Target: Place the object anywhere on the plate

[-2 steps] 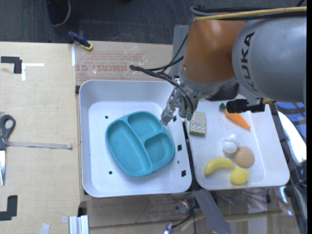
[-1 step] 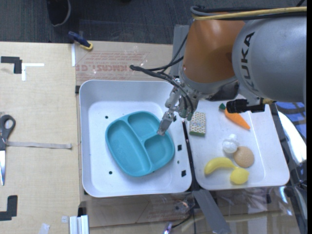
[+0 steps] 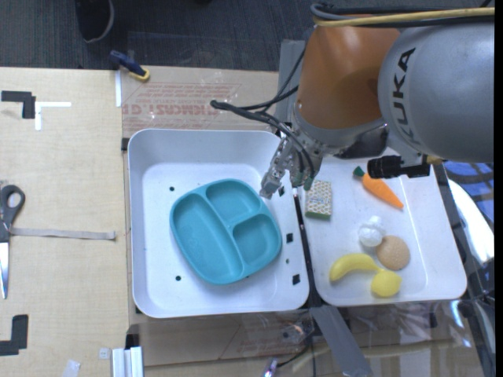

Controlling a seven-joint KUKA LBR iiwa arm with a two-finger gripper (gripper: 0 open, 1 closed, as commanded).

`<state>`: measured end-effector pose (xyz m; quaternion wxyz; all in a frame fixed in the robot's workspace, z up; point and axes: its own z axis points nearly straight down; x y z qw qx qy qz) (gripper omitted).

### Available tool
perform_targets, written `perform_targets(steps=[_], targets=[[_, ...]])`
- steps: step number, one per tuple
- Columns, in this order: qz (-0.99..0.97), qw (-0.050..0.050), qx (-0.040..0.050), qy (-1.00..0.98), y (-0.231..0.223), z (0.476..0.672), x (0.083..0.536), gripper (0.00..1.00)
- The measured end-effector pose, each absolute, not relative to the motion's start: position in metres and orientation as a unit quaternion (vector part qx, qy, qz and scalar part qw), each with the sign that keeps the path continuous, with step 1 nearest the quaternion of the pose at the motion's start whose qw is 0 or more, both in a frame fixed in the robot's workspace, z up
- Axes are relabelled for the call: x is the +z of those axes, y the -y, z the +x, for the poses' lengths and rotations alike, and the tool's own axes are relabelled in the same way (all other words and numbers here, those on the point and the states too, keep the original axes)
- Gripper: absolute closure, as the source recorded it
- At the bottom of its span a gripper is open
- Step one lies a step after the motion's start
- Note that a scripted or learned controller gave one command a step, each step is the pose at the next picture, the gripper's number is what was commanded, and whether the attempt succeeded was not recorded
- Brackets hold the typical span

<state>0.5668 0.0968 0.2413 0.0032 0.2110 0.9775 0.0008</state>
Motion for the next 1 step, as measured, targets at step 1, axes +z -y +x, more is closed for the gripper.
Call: perform_targets(steps=[1], targets=[[0.211,0.003,0.0007,-0.977,-0.0968,0.5668,0.2413,0.00]])
